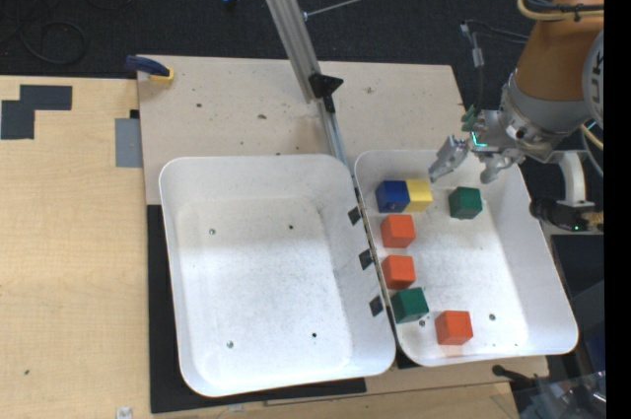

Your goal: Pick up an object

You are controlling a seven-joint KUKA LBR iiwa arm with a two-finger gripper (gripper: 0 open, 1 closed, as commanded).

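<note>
The right bin holds several small cubes. A blue cube and a yellow cube sit side by side near its back left. A green cube lies to their right. Two orange cubes line the left wall, with another green cube below them and a third orange cube near the front. My gripper hangs open above the bin's back edge, just above the green cube, with nothing between its fingers.
The left bin stands beside the right one. A slanted aluminium bar rises behind the bins. A blue-and-yellow clamp lies at the bench's back left. The arm's orange band is at the right.
</note>
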